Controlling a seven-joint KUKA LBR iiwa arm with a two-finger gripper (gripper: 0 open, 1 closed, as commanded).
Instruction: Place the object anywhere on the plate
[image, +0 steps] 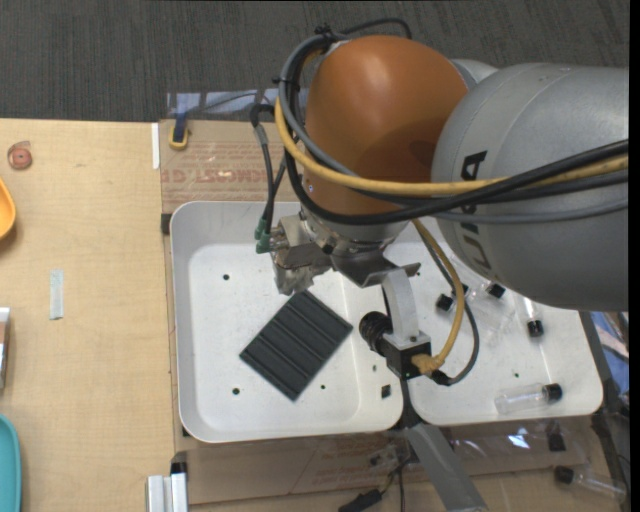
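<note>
Dark ribbed rectangular object lies flat in the left white bin, right of bin centre. Long axis runs diagonally, lower-left to upper-right; ribs run along that axis. Gripper sits just above the object's upper-right corner, close to it or touching; cannot tell whether the fingers are spread or closed, arm body hides them. Right bin holds clear vials with black caps. Tan counter to the left.

The grey arm reaches in from the right, its orange band above the wrist, and the pincer points down over the left bin.
</note>
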